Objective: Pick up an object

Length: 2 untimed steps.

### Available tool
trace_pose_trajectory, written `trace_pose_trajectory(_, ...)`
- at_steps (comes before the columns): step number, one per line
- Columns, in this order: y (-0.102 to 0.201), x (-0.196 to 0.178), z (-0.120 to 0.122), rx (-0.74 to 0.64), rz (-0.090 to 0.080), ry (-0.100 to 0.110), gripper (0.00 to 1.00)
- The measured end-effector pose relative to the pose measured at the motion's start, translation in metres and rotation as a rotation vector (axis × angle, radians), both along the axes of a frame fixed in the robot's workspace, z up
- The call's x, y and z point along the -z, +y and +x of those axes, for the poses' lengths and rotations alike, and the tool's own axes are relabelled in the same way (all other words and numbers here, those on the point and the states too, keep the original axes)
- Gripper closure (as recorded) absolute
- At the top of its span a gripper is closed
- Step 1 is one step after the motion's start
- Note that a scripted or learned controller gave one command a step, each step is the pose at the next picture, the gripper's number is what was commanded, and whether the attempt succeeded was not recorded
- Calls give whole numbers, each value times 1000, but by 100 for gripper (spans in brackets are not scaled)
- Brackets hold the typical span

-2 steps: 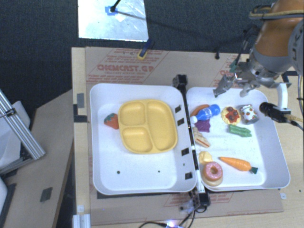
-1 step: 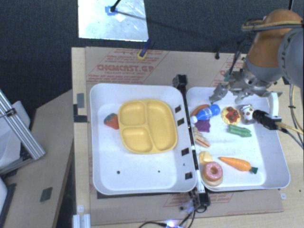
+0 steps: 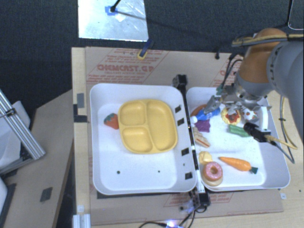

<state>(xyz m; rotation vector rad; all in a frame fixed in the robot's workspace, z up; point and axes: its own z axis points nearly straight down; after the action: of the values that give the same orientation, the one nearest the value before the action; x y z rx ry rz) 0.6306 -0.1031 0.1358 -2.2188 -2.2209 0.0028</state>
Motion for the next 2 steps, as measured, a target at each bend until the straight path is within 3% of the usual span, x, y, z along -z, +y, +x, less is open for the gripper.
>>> trace_pose_trajectory(1, 1, 52, 0, 0, 0, -1, 0)
trace_pose_trajectory(2, 0, 40, -1, 2, 1, 6, 100)
